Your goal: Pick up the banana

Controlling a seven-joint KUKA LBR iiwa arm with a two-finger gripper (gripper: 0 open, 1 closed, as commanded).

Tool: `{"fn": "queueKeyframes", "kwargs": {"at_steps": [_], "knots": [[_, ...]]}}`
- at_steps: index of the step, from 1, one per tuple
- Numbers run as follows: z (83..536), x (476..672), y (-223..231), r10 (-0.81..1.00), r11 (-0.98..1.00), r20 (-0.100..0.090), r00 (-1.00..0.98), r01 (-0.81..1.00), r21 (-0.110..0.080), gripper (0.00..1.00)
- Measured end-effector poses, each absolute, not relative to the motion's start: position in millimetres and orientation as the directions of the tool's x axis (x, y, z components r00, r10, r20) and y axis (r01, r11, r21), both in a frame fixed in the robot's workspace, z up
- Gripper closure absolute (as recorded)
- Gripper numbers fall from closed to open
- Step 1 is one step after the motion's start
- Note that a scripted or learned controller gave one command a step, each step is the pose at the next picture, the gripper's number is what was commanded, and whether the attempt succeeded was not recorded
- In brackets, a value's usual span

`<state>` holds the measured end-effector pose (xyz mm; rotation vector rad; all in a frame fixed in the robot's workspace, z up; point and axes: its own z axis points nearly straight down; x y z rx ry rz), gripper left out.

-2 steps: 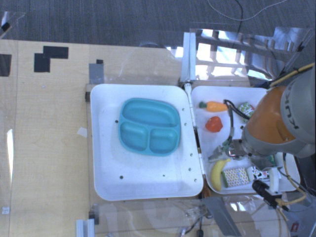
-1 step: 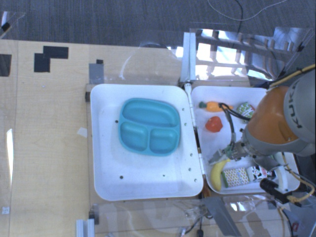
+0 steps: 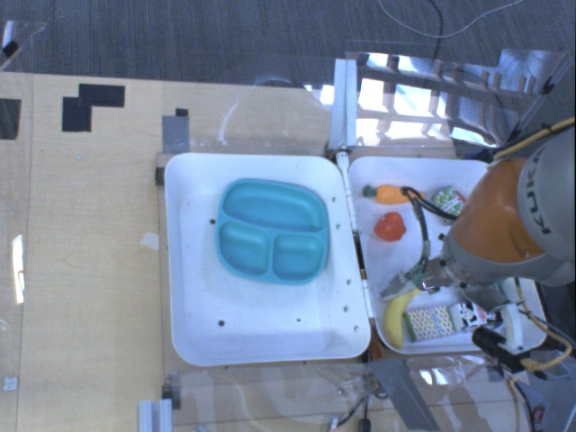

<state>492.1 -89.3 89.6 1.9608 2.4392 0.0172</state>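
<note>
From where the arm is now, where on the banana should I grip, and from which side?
Grip the banana around its thick middle, coming straight down from above. It lies curved along the right bin's left wall, with a patterned packet close on its right, so a sideways approach looks cramped. Set the fingers across the curve, not along it. The tool hangs close above its upper end.

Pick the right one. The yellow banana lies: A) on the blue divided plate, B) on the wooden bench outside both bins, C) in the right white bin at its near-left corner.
C: the yellow banana lies in the right white bin, at its near-left corner beside a small green-and-white packet.
</note>
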Motion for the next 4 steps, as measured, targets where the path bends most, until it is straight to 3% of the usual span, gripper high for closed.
{"fn": "queueKeyframes", "kwargs": {"at_steps": [3,4], "knots": [[90.0,493.0,-87.7,0.943,0.331,-0.009,-0.331,0.943,0.017,0.0],[90.2,493.6,-91.5,0.765,0.644,-0.013,-0.644,0.765,0.015,0.0]]}}
